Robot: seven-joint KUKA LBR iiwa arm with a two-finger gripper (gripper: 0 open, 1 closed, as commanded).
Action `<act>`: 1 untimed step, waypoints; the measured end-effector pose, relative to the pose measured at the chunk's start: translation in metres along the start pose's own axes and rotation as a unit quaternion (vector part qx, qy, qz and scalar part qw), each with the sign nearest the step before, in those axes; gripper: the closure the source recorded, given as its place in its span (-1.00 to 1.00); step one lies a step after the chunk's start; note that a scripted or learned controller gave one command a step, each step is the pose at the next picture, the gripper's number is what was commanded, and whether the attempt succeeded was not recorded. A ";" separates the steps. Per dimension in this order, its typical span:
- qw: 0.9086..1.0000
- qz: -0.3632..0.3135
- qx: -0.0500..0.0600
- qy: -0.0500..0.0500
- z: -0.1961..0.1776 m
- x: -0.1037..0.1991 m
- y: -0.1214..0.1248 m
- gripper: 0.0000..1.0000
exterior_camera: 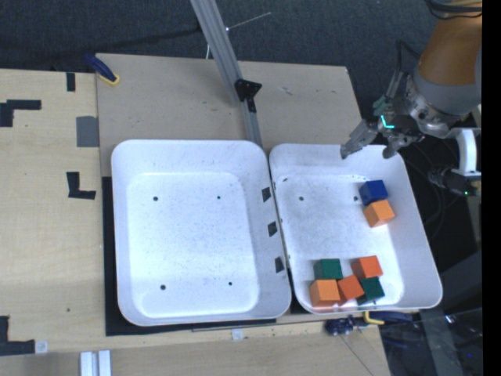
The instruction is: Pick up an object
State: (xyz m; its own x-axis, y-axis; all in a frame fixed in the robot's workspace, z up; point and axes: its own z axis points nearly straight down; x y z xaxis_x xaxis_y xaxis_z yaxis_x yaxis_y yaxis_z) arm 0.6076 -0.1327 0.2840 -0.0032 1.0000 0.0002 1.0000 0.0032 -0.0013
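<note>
**Open Claw Above the Right Bin's Top Edge**

While the gripper (pixel 368 146) hangs at upper right with its fingers spread and nothing between them, a blue block (pixel 373 189) touches an orange block (pixel 380 212) just below; five more blocks cluster at the right bin's (pixel 309 163) lower edge.

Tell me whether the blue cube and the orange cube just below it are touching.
Touching. The camera view shows the blue cube meeting the orange cube with no white bin floor between them.
</note>
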 end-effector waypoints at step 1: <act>1.000 0.001 0.002 -0.001 0.044 0.001 -0.003 -1.00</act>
State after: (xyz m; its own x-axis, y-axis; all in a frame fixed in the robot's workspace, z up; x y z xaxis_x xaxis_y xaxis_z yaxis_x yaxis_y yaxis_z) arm 0.6043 -0.1316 0.2403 -0.0022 1.0000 -0.0010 1.0000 0.0021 -0.0056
